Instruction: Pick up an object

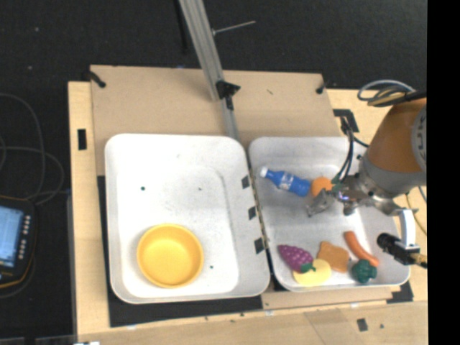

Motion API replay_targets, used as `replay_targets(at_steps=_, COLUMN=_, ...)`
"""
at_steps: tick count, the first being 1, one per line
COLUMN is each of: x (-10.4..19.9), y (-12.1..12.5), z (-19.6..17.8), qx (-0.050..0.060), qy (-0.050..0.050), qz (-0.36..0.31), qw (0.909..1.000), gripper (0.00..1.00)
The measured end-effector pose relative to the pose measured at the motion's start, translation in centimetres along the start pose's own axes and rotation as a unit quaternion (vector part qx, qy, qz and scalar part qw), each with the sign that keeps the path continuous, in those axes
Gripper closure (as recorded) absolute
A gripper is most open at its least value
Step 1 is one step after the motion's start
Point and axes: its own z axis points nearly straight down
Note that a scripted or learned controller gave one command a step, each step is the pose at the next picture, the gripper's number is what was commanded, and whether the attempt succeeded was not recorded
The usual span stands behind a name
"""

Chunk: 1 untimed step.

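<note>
My gripper (332, 205) hangs over the middle of the right bin (287, 149), its two grey fingers spread open with bare bin floor between them. A blue bottle (286, 181) with a white cap lies just to its upper left. A small orange piece (321, 186) sits at the bottle's right end, close to the left finger. Along the bin's front lie purple grapes (295, 254), a yellow fruit (314, 273), a tan piece (333, 255), an orange carrot (359, 246) and a green broccoli (364, 271).
The left bin (172, 164) holds a yellow bowl (169, 254) near its front. A metal pole (205, 42) slants up from between the bins at the back. The arm's orange band (395, 146) sits over the right bin's right edge.
</note>
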Motion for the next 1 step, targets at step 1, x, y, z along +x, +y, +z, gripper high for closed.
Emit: replay_targets(at_steps=1, x=-0.11, y=-0.01, z=3.25, qx=-0.001, qy=0.000, qz=0.000, qw=1.0000, gripper=0.00)
